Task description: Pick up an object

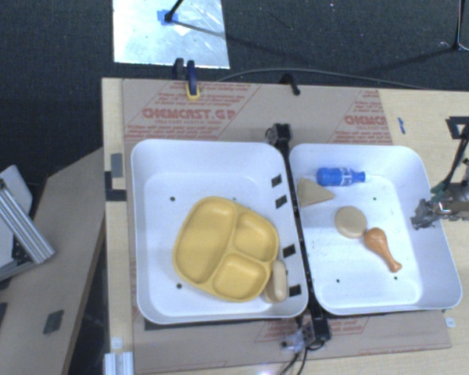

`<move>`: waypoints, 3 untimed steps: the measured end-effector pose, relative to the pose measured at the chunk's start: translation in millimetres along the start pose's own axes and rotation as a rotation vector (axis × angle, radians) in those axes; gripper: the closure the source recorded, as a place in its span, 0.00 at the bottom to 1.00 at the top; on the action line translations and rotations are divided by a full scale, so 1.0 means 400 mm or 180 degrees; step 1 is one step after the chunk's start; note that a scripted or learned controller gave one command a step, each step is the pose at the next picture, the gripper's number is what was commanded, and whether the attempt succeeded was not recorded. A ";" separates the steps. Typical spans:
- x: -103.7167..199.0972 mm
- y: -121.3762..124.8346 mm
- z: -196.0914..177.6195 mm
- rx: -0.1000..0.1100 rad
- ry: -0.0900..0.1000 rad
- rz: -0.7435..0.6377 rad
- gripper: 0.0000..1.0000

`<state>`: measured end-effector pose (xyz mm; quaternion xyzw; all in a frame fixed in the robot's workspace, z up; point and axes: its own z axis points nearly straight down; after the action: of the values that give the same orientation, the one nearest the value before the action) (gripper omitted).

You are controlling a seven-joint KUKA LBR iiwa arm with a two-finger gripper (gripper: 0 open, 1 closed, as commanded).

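The right bin [434,287] holds a small blue bottle [340,176] lying on its side near the back, a tan wedge [313,191] by the left wall, a round beige disc [350,221] and an orange-brown drumstick [381,248] in the middle. In the left bin [152,209] a yellow divided plate [225,248] lies with a beige roll [277,280] against its right edge. My gripper [427,213] hangs over the right rim of the right bin, to the right of the drumstick and apart from every object.
A black divider with clips [295,241] runs between the two bins. Brown cardboard [219,112] lies under them. A metal frame [12,217] stands at the far left. A reflective sheet [168,22] lies on the dark floor beyond the bench.
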<state>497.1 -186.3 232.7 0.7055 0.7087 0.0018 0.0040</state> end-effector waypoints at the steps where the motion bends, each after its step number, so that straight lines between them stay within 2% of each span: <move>1: 0.136 -0.001 -0.024 0.0016 0.0014 -0.0018 1.00; 3: 0.407 0.004 0.029 0.0023 0.0017 -0.0018 1.00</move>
<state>498.2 -23.4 220.7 0.7035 0.7107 0.0011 -0.0005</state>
